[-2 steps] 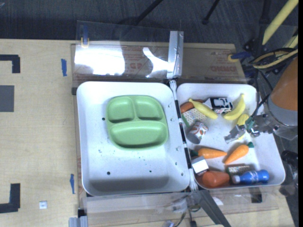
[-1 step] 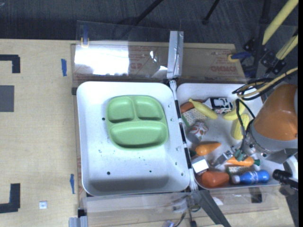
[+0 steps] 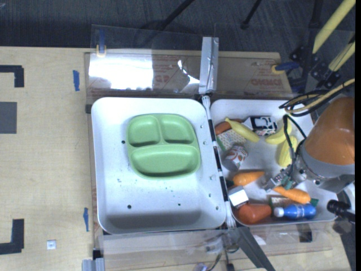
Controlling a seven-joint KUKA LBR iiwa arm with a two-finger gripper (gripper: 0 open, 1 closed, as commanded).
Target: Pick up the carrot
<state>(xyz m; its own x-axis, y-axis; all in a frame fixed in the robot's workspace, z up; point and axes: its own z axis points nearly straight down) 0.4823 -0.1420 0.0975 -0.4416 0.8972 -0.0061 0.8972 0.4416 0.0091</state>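
The carrot (image 3: pixel 291 195), orange and tapered with a green end at its right, lies near the front of the right bin (image 3: pixel 248 107). A second orange, carrot-like piece (image 3: pixel 248 178) lies to its left in the bin's middle. My gripper (image 3: pixel 280 180) is low in the right bin, between these two orange pieces and just above the left tip of the carrot. The arm's grey wrist and orange band (image 3: pixel 337 137) hide the bin's right side. Nothing is visibly held.
Also in the right bin: a banana (image 3: pixel 243 130), another yellow piece (image 3: pixel 284 147), a can (image 3: pixel 234 154), a white block (image 3: pixel 238 197), a red piece (image 3: pixel 254 212) and a blue bottle (image 3: pixel 296 211). The left bin (image 3: pixel 113 185) holds a green divided tray (image 3: pixel 163 145).
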